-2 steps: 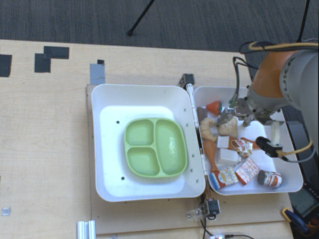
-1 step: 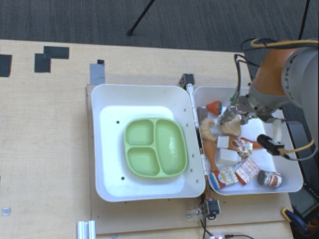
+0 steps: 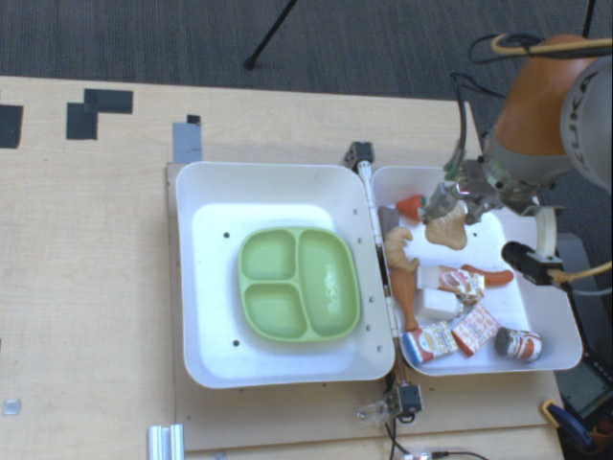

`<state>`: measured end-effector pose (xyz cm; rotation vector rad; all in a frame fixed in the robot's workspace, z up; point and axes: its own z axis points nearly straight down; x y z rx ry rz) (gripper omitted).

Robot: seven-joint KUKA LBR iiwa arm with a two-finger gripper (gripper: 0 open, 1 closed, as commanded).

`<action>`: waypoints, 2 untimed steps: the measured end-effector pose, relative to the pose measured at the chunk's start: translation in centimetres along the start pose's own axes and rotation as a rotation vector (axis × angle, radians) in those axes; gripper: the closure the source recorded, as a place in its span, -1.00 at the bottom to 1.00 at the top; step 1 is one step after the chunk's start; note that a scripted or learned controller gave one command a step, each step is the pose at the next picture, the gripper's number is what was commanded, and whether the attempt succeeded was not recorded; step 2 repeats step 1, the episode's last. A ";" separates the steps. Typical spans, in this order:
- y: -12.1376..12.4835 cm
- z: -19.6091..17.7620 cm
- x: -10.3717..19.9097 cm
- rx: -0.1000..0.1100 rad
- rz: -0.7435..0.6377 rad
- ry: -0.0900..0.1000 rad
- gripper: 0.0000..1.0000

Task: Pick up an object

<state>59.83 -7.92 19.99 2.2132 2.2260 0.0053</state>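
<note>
The arm comes in over the right-hand bin [image 3: 565, 338], and its jaws sit above that bin's far end. Right under them hangs or lies a tan, rounded piece [image 3: 446, 231], maybe a cookie or a bit of toy bread. It sits so close to the gripper [image 3: 450, 201] that it looks pinched, but from here I cannot tell whether the jaws are closed on it or just resting over it, or how wide they stand.

So the pick looks, at best, half done: the reach is made, the lift is unproven. Just beside the jaws is a small red item [image 3: 409, 205]; nearer the camera lie an orange carrot-like piece [image 3: 406, 290], small packets [image 3: 476, 331] and a little can [image 3: 518, 344]. Well off toward the other bin rests a green divided plate [image 3: 299, 284], untouched.
</note>
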 end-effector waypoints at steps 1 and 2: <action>-4.4 -1.8 7.4 0.003 0.000 0.001 1.00; -4.4 -1.8 7.4 0.003 0.000 0.001 1.00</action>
